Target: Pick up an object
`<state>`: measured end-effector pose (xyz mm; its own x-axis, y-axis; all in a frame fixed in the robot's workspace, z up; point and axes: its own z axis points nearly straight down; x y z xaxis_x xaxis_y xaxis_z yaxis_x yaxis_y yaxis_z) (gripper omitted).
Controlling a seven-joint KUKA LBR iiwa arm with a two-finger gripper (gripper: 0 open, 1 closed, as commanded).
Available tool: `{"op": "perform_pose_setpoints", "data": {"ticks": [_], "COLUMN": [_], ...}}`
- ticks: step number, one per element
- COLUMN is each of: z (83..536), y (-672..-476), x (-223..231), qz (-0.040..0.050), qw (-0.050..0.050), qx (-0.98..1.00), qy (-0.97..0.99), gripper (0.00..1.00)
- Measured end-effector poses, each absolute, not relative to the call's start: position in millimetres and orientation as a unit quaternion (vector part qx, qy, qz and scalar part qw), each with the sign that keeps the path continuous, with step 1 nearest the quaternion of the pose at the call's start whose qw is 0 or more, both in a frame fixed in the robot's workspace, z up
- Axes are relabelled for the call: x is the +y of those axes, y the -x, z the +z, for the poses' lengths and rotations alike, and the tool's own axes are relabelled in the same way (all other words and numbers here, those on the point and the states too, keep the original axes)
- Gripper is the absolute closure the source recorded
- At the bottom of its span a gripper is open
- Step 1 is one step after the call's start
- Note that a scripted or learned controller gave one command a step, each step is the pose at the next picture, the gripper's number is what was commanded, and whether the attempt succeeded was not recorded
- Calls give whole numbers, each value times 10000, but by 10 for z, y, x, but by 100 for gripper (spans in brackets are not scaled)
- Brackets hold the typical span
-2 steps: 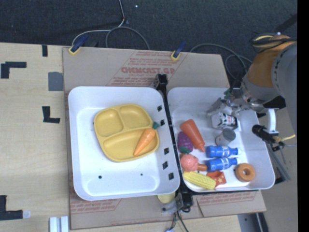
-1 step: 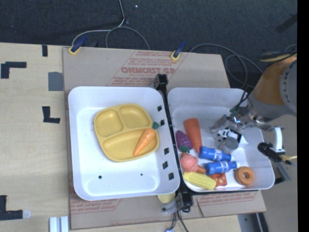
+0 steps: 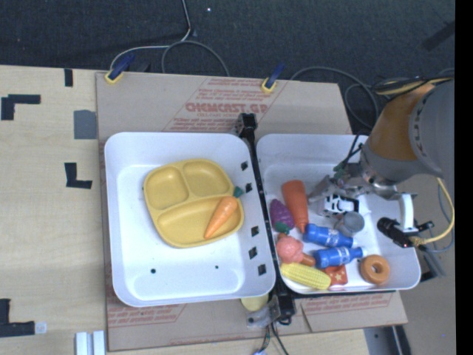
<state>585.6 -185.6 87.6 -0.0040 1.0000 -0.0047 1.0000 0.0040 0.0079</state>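
The right bin (image 3: 295, 148) holds a pile of toy food: a long orange-red carrot (image 3: 296, 202), a purple piece (image 3: 281, 214), a pink piece (image 3: 289, 248), two blue bottles (image 3: 329, 237) (image 3: 337, 257), a corn cob (image 3: 306, 275), a red piece (image 3: 336, 275) and a brown donut (image 3: 375, 269). My gripper (image 3: 341, 204) hangs low over the middle of this bin, just right of the carrot and above the upper blue bottle. A grey round object (image 3: 351, 222) lies right under it.
The left bin (image 3: 126, 272) carries a yellow divided plate (image 3: 185, 198) with a small orange carrot (image 3: 222, 217) on its right section. A black divider (image 3: 255, 198) runs between the bins. Cables (image 3: 177, 46) lie behind them. The arm (image 3: 414, 139) comes in from the right.
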Motion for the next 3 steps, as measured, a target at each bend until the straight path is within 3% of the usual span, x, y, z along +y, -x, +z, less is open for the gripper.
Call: {"op": "perform_pose_setpoints", "data": {"ticks": [1,2,3], "z": [1274,841,864], "y": [-6615,-6332,-6056], "x": [-1481,-1042,-1004], "qz": [28,-7,5], "qw": [32,11,23], "qx": [7096,7085,7072], "qy": [-7046,-7057,-7070], "gripper": [0,0,0]}}
